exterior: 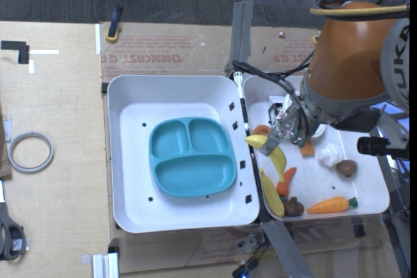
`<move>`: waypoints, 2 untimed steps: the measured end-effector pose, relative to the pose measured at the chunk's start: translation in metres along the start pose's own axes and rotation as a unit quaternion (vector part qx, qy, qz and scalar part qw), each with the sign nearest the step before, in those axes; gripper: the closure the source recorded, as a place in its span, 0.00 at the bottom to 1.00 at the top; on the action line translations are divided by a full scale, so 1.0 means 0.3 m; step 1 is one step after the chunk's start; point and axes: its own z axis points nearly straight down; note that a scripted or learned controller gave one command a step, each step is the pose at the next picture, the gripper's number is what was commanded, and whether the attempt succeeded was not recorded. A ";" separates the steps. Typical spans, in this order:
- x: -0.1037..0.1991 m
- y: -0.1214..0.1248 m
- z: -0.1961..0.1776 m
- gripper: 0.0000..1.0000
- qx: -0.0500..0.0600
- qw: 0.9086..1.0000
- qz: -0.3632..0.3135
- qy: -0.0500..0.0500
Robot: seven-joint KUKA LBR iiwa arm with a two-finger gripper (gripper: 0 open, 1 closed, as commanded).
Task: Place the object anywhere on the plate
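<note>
camera view: fingers (272,140) sit centre-right, right over a banana (276,157) in the right bin (371,205); can't tell if they're gripping it; its long axis runs down-right; plate (193,157) lies off to the left

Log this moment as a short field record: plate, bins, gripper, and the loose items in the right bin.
plate: teal three-compartment plastic plate, lying flat in the left white bin, nothing on it
arm: grey arm with orange band, reaching over the right white bin
gripper: two-finger gripper low at the right bin's left edge, beside a yellow banana-shaped toy
right bin items: orange toy carrot, brown rounded piece, second yellow banana-shaped toy
bench: grey ring at far left
</note>
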 end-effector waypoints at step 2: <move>-0.168 -0.093 -0.368 0.00 -0.001 0.999 -0.039 -0.001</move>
